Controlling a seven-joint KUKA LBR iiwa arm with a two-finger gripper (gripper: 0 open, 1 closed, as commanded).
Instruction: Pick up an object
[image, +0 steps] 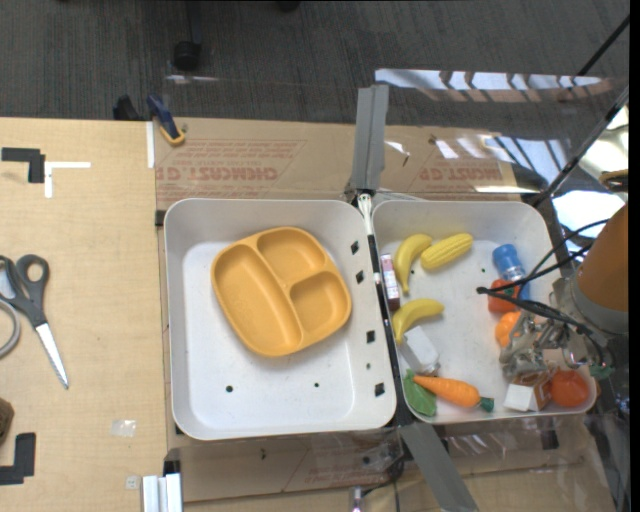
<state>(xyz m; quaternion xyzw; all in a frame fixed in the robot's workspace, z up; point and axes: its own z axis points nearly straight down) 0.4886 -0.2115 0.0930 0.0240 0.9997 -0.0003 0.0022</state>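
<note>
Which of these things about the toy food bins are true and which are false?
1. The yellow divided plate lies in the left bin. True.
2. The two bananas lie in the left bin. False: both are in the right bin.
3. The carrot lies near the front edge of the right bin. True.
4. The scissors are inside a bin. False: they lie on the bench, left of the bins.
5. The robot's hand is over the right bin. True.
</note>
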